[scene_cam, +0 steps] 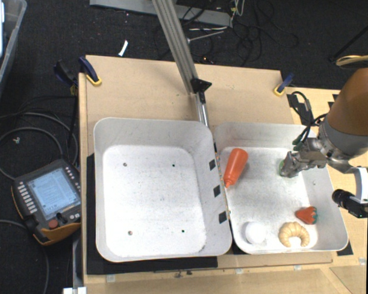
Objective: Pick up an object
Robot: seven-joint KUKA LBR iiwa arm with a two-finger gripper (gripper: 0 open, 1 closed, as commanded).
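The right bin (273, 195) holds an orange carrot-shaped object (234, 165) near its left wall, a white ball (255, 232) and a tan croissant (294, 234) at the front, and a red strawberry-like piece (307, 214) by the right wall. My gripper (288, 167) hangs low over the bin's back right part, to the right of the carrot and apart from it. Nothing shows between its fingers.
The left bin (152, 190) lies beside the right one, and black clips (218, 190) join them. A slanted metal pole (178, 44) crosses the back of the bench. A teach pendant (46, 196) lies on the floor at the left.
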